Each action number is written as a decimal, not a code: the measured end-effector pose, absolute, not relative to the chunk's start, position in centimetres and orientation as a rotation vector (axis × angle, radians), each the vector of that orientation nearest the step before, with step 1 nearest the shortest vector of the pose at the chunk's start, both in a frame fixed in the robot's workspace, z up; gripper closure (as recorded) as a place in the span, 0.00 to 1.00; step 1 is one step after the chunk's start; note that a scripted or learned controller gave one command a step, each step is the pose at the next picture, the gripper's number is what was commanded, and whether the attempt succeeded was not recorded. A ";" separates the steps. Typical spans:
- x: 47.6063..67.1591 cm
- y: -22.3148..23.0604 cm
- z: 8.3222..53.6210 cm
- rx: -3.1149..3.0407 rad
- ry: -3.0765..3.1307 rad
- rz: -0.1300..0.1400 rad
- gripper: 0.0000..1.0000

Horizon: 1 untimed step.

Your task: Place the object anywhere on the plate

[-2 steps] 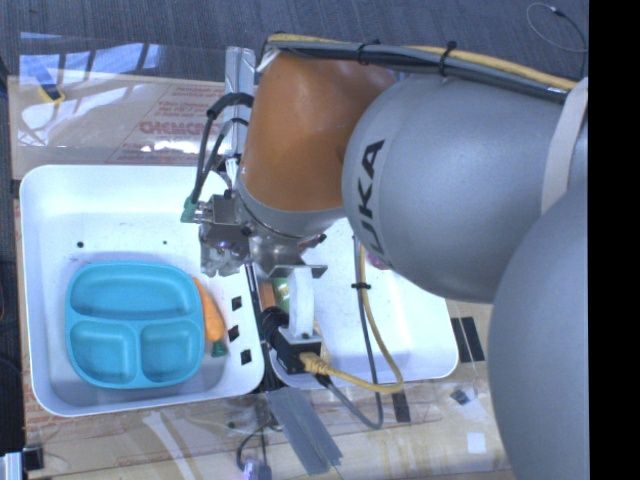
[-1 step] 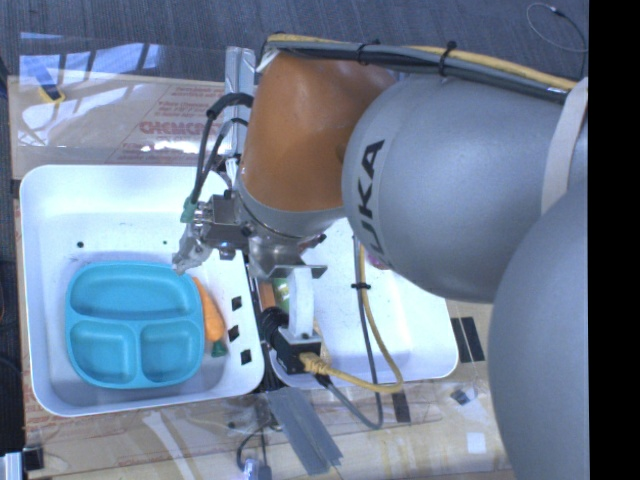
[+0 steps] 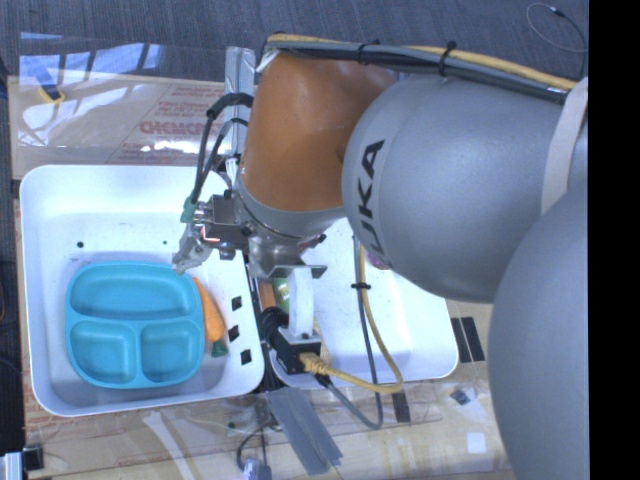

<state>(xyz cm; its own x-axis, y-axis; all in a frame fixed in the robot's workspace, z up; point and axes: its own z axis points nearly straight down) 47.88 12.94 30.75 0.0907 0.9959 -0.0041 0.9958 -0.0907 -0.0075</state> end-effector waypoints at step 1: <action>59.7 11.8 24.7 -2.924 -1.143 0.010 0.00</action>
